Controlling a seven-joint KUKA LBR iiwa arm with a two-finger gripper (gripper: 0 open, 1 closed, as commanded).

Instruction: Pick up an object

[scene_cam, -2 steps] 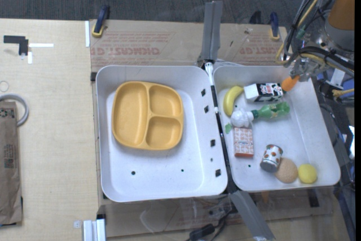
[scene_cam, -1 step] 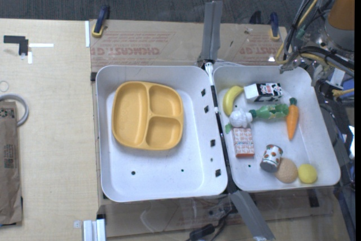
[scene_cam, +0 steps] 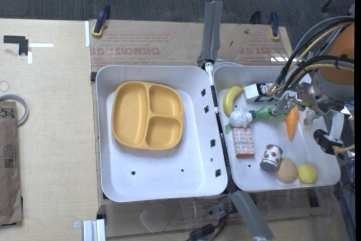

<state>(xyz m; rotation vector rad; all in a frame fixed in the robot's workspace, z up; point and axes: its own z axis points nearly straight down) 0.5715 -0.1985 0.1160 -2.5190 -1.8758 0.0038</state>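
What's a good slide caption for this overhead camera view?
KUKA arm's pincer hovers over the right bin of toy food beside a carrot; yellow divided plate sits in the left bin.

The arm [scene_cam: 337, 68] comes in from three o'clock, low over the right side of the scene. Its orange band sits toward the upper right, at about two o'clock, with grey housing below it. A bundle of black and yellow cables arcs from the top right down toward the wrist. The tool [scene_cam: 286, 105] points toward nine o'clock. Its metal tip is cluttered and hard to read.
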